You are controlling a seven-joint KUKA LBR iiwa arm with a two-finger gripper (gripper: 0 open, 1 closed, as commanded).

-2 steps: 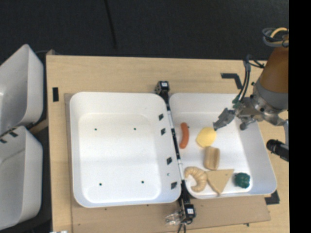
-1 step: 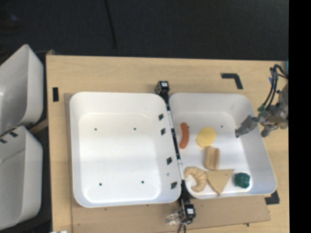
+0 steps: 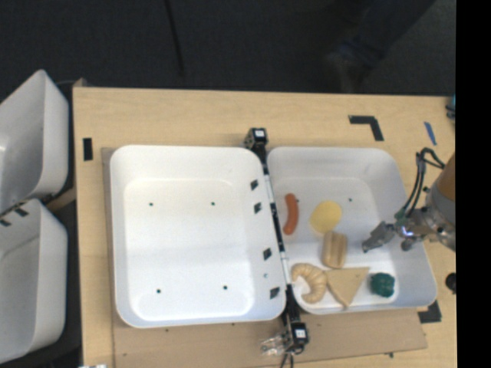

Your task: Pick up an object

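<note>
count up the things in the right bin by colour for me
Orange-red: 1, the sausage
Yellow: 1, the round piece
Tan: 3, the block, the croissant, the wedge
Green: 1, the lump
Total: 6

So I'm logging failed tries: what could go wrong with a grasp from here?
The bread slice, croissant and wedge lie bunched together, so closing on one may nudge or snag another. The green piece sits near the right bin's wall, which may block the end effector.
</note>
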